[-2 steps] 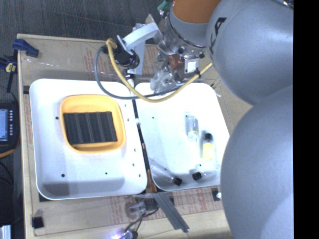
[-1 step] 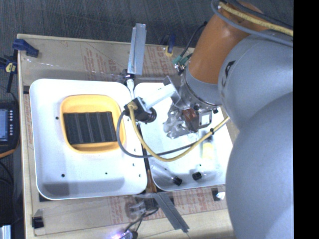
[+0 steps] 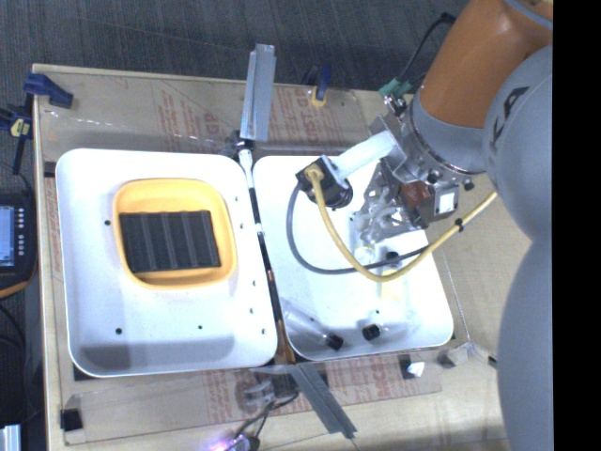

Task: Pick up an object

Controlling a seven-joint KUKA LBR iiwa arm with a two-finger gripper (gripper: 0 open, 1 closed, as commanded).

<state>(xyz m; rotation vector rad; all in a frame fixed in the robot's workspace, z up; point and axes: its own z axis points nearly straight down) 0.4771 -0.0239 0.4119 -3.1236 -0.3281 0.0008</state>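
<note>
From my remote seat, far left I see a dark handheld screen (image 3: 14,236) at the edge of the table (image 3: 488,383), which is pale board with faint red printing I cannot read. A blue clamp (image 3: 45,89) grips its back-left corner; beyond it lies dark grey carpet (image 3: 188,12). The left bin (image 3: 84,336) holds a yellow-orange tray with a black ribbed insert (image 3: 173,232), lying flat toward the bin's back. A metal bar (image 3: 256,92) rises between the bins. In the right bin (image 3: 319,308) the tool (image 3: 371,242) hangs low over the floor, yellow and black cables (image 3: 329,242) looping beside it. I cannot tell its state.
</note>
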